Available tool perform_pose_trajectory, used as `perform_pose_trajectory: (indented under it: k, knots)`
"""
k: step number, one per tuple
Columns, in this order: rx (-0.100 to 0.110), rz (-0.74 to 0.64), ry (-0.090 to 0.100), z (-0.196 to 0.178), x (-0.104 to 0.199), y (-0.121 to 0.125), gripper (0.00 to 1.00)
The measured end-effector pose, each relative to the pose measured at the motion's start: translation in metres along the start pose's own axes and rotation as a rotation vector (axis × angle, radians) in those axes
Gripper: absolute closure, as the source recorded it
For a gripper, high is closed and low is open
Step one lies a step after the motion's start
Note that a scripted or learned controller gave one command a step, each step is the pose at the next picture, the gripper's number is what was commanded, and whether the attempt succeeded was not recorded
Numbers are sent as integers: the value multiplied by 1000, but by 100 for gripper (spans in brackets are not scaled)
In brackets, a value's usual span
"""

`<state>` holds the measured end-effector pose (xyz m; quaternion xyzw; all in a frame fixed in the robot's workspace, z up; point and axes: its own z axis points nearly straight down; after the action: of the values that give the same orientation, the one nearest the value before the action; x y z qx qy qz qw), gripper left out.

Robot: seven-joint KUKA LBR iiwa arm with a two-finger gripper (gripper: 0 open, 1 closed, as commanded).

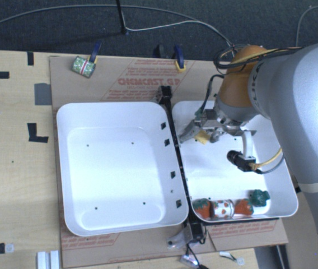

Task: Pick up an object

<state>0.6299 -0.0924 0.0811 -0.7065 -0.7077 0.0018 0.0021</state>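
Observation:
My gripper [197,130] is low in the upper left part of the right bin [282,175], close to the divider between the two bins. A small yellowish object [204,139] lies right beside the gripper's tip; I cannot tell whether it is held. Along the right bin's near wall sit a red and green piece [202,207], a white and red can-like item [222,208], an orange piece [243,208] and a green piece [258,196]. The orange-banded wrist [240,83] rises above the bin's far edge.
The left bin [69,150] stands beside the right one, with black clips [173,150] along the shared edge. A small green and white item [84,66] lies on the cardboard behind the left bin. Cables arc over the far side.

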Motion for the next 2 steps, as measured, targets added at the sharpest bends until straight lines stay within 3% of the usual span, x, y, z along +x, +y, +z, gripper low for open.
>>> perform_pose_trajectory:
  k: [1, 2]
  knots:
    - [-12, 4, -2, -89, -41, 11, 0]
    - [0, -1, 0, 0, -1, -6, 0]
